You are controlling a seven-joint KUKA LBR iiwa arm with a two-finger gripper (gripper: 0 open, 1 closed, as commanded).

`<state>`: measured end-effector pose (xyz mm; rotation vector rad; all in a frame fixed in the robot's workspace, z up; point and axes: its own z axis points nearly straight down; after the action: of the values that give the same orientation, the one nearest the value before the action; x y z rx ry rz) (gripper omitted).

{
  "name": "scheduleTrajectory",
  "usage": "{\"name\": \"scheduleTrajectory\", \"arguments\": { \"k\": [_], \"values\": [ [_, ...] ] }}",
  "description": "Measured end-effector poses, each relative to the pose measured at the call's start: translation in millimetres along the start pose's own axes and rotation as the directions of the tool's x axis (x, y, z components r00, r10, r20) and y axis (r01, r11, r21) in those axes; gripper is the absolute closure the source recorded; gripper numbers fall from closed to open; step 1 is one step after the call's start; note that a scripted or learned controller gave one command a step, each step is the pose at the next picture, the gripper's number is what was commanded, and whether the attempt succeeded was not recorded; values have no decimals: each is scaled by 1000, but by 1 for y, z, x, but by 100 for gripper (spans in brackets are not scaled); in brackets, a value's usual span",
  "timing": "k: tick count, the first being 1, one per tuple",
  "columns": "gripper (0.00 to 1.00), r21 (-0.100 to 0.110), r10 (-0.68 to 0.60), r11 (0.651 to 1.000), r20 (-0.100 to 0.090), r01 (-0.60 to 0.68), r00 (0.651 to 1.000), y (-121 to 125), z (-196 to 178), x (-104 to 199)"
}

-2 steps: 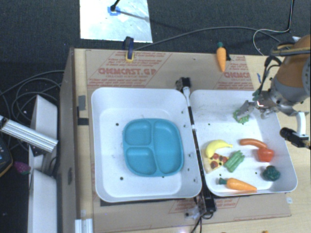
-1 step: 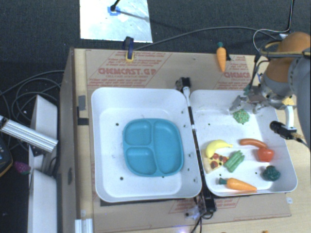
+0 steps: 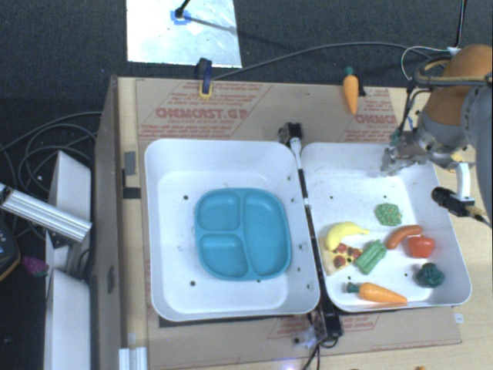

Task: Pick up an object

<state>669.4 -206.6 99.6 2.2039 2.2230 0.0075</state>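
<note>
Pincer (image 3: 394,160) state unclear, nothing visibly held; lower onto lettuce (image 3: 387,213), well apart from banana (image 3: 344,233).

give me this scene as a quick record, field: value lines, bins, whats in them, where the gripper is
left bin: holds a blue divided plate
right bin: holds toy food, all in its near half
toy food: banana, green leafy piece, sausage, tomato, cucumber, pizza slice, carrot, broccoli
outside the bins: second carrot on the bench behind the right bin
gripper: over the far right part of the right bin, away from the food
held: nothing seen between its fingers
</note>
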Motion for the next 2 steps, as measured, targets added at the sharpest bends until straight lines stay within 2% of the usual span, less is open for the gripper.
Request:
{"name": "scheduleTrajectory", "arguments": {
  "k": [1,2],
  "values": [
    [0,0,-1,1000,0,1,1000,0,0,0],
    [0,9,6,1000,-5,-6,1000,-43,-2,38]
  ]
}}
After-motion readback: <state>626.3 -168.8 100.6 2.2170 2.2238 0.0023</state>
